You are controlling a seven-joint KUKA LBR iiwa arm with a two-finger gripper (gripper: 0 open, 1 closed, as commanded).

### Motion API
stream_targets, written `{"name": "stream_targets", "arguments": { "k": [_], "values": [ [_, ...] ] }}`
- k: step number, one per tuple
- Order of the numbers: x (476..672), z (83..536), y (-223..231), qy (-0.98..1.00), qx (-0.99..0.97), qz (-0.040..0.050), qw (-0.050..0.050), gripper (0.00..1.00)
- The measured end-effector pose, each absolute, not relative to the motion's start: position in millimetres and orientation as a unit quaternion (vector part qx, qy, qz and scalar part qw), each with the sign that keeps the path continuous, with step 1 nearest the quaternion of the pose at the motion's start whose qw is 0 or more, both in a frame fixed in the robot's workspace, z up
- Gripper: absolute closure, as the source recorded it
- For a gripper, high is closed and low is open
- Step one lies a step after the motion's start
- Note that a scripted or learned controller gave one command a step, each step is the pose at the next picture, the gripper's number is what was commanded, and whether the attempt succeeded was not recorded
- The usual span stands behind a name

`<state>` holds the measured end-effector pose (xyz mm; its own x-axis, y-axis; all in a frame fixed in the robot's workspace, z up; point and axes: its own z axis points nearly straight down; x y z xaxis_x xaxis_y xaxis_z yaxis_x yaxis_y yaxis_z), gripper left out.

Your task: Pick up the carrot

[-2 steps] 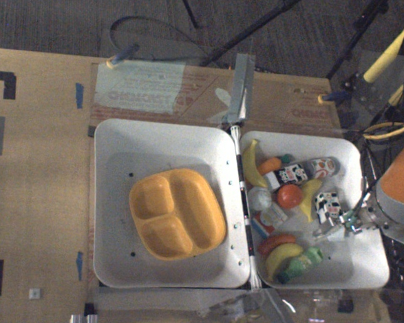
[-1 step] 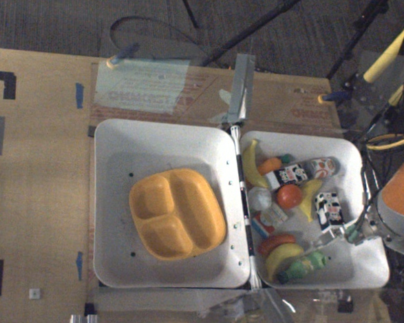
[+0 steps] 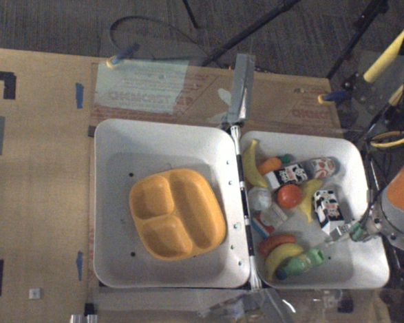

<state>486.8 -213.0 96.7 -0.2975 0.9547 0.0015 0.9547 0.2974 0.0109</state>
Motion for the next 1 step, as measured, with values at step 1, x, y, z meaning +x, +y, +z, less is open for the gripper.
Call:
{"name": "stream_targets", "arguments": {
  "k": [1],
  "values": [
    [503.9,246.3,-190.7,0.687,0.727,-0.0005,0.000,1.00]
  ]
}}
